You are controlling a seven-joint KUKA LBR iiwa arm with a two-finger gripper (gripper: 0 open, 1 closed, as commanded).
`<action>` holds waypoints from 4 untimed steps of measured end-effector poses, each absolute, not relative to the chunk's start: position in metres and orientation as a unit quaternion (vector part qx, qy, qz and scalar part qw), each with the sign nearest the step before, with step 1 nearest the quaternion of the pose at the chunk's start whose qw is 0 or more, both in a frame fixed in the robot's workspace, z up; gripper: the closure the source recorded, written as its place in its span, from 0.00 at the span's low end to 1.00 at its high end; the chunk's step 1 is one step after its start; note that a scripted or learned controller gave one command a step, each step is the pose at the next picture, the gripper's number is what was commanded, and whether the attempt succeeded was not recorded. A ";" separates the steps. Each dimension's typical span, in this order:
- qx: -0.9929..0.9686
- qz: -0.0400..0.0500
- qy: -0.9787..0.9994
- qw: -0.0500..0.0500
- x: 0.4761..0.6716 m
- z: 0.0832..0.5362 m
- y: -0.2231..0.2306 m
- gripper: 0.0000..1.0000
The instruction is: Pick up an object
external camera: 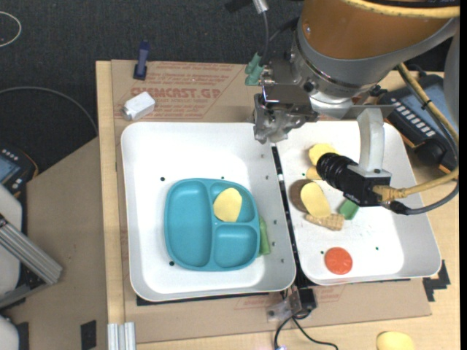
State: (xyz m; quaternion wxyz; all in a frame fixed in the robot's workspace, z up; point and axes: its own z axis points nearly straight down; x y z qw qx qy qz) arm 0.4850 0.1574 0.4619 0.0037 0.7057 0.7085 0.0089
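Arm (grey, orange band) is reaching in from the right and covering the upper right of the scene.

Cardboard sheet is lying under both bins.

Left bin and right bin are sitting side by side, with their inner walls touching.

Blue plate (three compartments) is resting in the lower middle of the left bin.

Claw is hanging over the top end of the divide between the bins, just at the left bin's upper right corner. Nothing is showing in its grasp. Released or clenched: cannot tell from this angle.

Candidates for picking, all lying loose:
- Brown disc is sitting on the left side of the right bin, with a pale yellow piece lying on top of it.
- Yellow slice is lying in the plate's upper right compartment.
- Yellow lump is sitting in the right bin above the disc (partly hidden).
- Red ball is sitting near the right bin's front wall, apart from the others.
- Tan ridged piece is lying just below the disc.
- Green strip is standing against the plate's right edge, between plate and bin wall.
- Green block is sitting just right of the tan piece.

White block is lying on the cardboard, outside the bins.
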 end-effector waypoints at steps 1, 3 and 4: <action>0.707 0.006 0.707 0.003 0.479 0.541 0.143 1.00; 0.706 0.008 0.708 0.003 0.479 0.543 0.209 1.00; 0.709 -0.006 0.705 -0.002 0.478 0.427 0.173 1.00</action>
